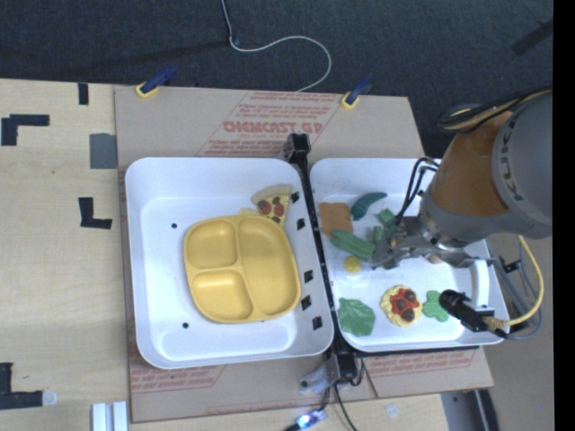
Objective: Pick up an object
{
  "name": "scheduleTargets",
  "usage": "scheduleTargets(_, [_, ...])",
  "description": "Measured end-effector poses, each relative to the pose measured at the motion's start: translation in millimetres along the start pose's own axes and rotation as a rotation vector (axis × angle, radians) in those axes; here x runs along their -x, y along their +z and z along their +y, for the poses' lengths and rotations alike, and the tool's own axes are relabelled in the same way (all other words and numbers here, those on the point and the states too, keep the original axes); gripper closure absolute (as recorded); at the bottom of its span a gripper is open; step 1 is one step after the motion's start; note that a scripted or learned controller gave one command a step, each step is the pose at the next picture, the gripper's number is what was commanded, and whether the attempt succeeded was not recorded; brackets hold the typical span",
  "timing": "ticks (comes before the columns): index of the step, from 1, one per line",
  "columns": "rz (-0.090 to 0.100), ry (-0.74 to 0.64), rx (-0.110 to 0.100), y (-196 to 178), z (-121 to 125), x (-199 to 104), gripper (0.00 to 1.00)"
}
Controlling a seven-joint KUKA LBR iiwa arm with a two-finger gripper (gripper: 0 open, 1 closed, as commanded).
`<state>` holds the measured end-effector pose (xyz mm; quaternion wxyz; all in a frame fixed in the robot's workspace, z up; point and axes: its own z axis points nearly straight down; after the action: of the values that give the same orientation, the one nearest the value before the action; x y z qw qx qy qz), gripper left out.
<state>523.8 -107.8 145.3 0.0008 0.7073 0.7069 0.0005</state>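
My gripper (384,248) hangs low over the right bin (409,335), its dark fingers down among green toy pieces. A green bean-shaped piece (350,242) lies just left of it, with a small yellow piece (353,264) below that. An orange-brown block (336,215) and a dark green pepper-like piece (367,204) lie at the bin's far left. A round pizza toy (402,303), a green leaf (357,316) and a small green piece (436,305) sit along the near side. I see nothing clearly between the fingers.
The left bin (148,241) holds a yellow divided plate (241,268) and a pizza slice toy (273,202) near its far right corner. A black divider (310,232) runs between the bins. The arm's bulk (485,182) covers the right bin's right side.
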Motion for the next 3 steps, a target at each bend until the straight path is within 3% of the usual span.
scheduleTargets(2, [0.000, -0.002, 0.000, -80.8, 0.1, 9.4, 1.00])
scheduleTargets(3, [0.002, -0.007, -0.005, -69.3, 12.2, -43.1, 1.00])
